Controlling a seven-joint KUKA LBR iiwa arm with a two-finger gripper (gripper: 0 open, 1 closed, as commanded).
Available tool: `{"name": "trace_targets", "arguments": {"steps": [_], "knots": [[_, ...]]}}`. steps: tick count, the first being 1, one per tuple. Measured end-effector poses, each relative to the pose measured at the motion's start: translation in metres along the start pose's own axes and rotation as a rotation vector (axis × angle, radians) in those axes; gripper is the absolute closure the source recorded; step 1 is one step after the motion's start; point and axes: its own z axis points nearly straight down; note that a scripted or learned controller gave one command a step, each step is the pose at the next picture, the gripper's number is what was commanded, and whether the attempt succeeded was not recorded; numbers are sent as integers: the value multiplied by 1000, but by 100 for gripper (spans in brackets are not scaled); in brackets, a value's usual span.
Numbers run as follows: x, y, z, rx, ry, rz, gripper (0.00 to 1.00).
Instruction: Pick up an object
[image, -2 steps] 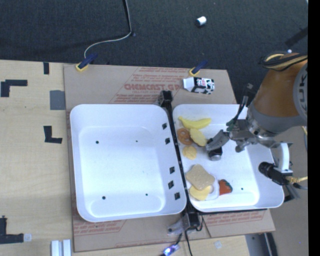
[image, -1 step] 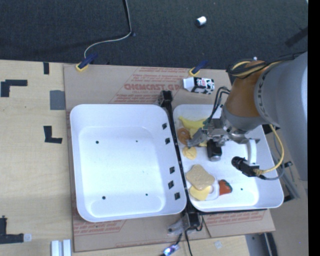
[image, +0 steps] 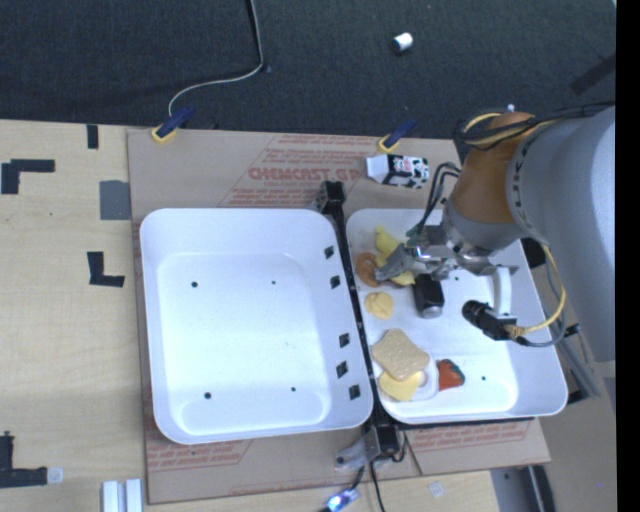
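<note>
The gripper (image: 415, 268), grip state unclear, hangs over the right bin (image: 535, 395) beside "CHEMCAST" cardboard (image: 300, 172).

Grey arm (image: 570, 190) w/ orange band, yellow cable.

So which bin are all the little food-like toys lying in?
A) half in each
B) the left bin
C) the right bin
C: the toast-like piece, the red piece and the yellow bits all lie in the right bin, under the arm's gripper.
</note>
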Motion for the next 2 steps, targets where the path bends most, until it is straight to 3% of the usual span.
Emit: {"name": "trace_targets", "arguments": {"steps": [1, 2], "knots": [[0, 48, 19, 38, 11, 4, 0], [0, 48, 7, 35, 9, 4, 100]]}}
